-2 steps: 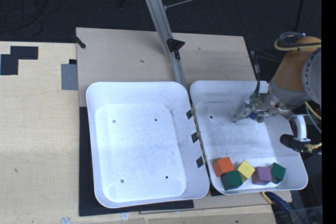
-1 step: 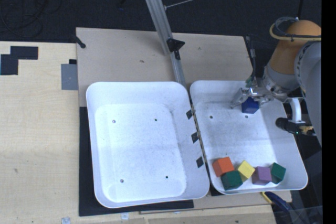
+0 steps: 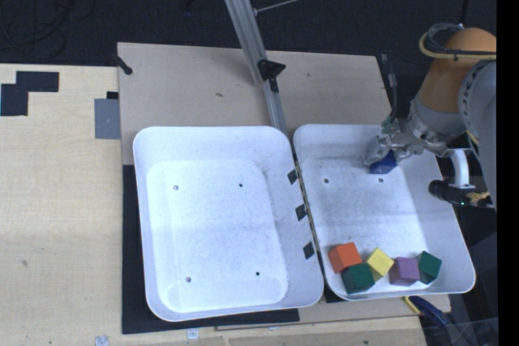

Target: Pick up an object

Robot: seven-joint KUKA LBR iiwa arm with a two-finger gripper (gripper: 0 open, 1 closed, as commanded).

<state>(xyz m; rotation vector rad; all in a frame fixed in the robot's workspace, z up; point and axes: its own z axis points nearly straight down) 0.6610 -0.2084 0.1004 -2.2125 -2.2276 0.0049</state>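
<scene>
— Two white bins sit side by side; where is the arm?

— Over the right bin (image 3: 409, 207), near its far right corner. The gripper (image 3: 388, 151) is down low there, with a blue block (image 3: 382, 164) right at its tips.

— Does it have the block?

— The block appears between the fingers, so they seem closed on it, though the view is small and slanted.

— And the other pieces?

— Along the right bin's near edge: an orange cube (image 3: 345, 255), a dark green cube (image 3: 358, 278), a yellow cube (image 3: 379, 262), a purple cube (image 3: 405, 269) and a green cube (image 3: 430, 264), clustered close together. The left bin (image 3: 212, 223) lies beside it.
</scene>
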